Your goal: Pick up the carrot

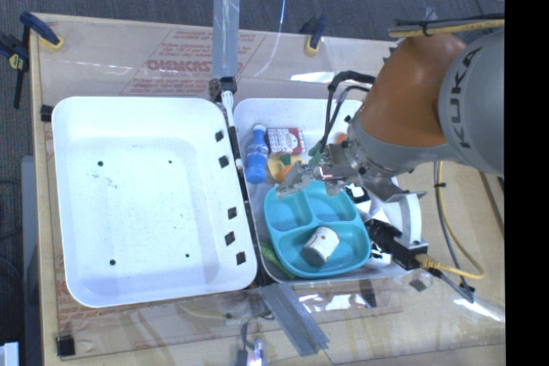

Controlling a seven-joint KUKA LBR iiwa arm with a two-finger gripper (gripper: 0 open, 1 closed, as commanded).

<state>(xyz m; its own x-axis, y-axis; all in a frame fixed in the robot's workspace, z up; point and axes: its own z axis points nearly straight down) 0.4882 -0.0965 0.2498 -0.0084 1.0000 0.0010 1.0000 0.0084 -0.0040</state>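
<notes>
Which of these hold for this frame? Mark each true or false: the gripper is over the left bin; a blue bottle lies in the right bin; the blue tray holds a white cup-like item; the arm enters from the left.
1. The gripper is over the left bin. False: it is over the right bin.
2. A blue bottle lies in the right bin. True.
3. The blue tray holds a white cup-like item. True.
4. The arm enters from the left. False: from the right.
</notes>
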